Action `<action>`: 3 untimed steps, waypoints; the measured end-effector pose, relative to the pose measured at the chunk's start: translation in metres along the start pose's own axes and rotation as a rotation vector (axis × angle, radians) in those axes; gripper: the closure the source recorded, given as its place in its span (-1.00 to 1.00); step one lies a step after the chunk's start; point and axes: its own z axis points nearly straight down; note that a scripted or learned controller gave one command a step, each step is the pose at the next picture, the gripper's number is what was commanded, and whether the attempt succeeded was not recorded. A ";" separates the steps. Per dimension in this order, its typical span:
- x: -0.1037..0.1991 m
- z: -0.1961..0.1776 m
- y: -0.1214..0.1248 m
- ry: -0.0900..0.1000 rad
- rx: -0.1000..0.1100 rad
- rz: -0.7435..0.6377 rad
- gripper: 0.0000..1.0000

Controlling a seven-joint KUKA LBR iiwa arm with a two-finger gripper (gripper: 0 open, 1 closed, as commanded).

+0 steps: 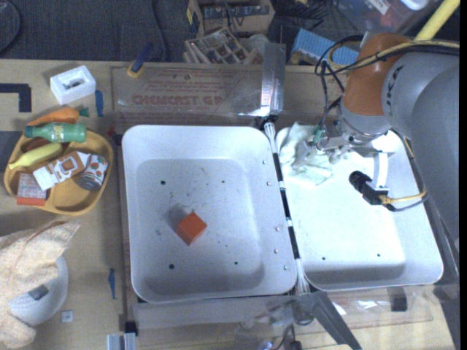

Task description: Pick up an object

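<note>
Cluttered bench [95, 283] first: you have two white bins side by side. Your arm [408, 86] hangs over the right bin [365, 224], its hand [321, 146] low above crumpled white cloth [303, 152]; whether it is spread you cannot tell. Left bin [197, 195] holds a small orange block [192, 227], likely light, stiff, grippy: take its flat opposite sides

The grey arm [427, 86] reaches in from the right, its bulk filling the upper right corner; the orange band [376, 75] sits above the wrist, which bends down and leftward; black cables loop over the band; the gripper [321, 143] hangs low at the wrist's end, pointing down.
</note>
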 end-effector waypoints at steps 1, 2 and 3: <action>-0.056 -0.010 -0.011 -0.001 0.000 0.011 -1.00; -0.013 0.000 -0.004 0.001 0.006 -0.146 -1.00; -0.006 0.000 -0.003 0.000 0.006 -0.146 -1.00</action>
